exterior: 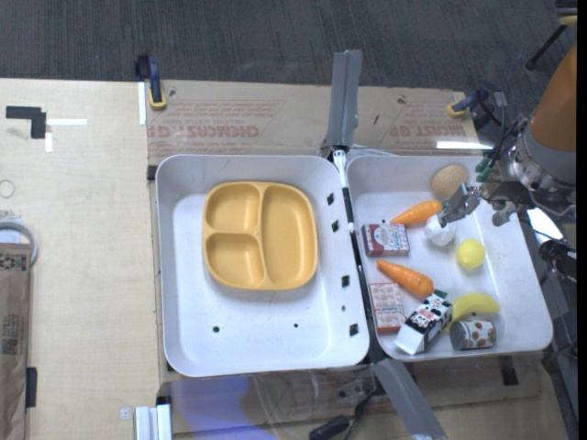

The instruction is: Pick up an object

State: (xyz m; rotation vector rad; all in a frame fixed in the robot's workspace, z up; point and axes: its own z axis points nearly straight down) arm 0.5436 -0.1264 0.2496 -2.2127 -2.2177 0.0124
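Observation:
The right bin [532, 255] holds several toy foods. A carrot [415, 214] lies near its top, with a brown roundish item [448, 180] behind it and a small white object [440, 236] just below. My gripper [479, 210] hangs over the bin's upper right part, above the yellow lemon [470, 254]. Its fingers [456, 207] are spread apart and open, with nothing between them. The left finger's tip is close to the carrot's thick end and the white object.
Also in the right bin are a second carrot [405, 277], two small red boxes [385, 238] [386, 305], a cow-print carton [424, 324], a banana [475, 306] and a can [473, 335]. The left bin [183, 282] holds a yellow divided plate [260, 235].

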